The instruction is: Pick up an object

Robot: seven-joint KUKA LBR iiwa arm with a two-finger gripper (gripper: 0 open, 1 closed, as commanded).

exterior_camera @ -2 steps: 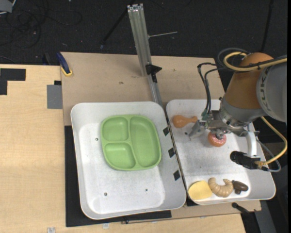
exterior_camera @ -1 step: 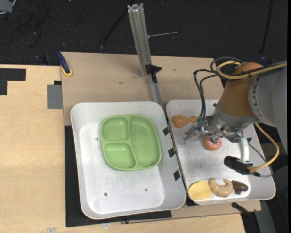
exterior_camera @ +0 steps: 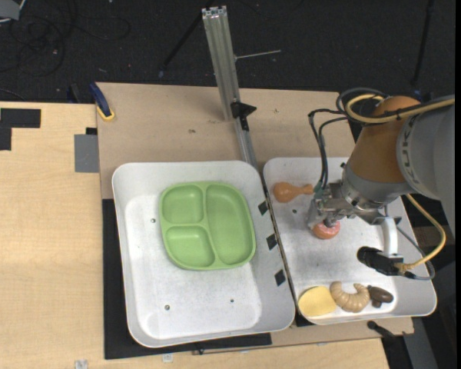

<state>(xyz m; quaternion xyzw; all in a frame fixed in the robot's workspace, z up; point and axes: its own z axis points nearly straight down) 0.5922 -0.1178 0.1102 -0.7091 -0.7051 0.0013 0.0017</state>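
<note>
Reaching from 3 o'clock, arm [exterior_camera: 384, 156] hangs over right bin [exterior_camera: 415, 298]; left bin [exterior_camera: 138, 283] at 9 has green tray [exterior_camera: 207, 225]. Gripper [exterior_camera: 326, 215] sits on pink toy [exterior_camera: 326, 230] near bin's middle, grasp step probably, can't tell its state. Next: lift straight w/ toy held. Orange thing [exterior_camera: 286, 192] at 10, shrimp toy [exterior_camera: 352, 297] at 6.

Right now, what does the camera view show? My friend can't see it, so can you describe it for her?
A grey robot arm with an orange band reaches from the right, its gripper low over a small pink and red object in the right white bin. That bin also holds an orange drumstick-shaped toy, a round yellow piece and a tan curled toy. The left white bin holds a green divided plastic tray.
</note>
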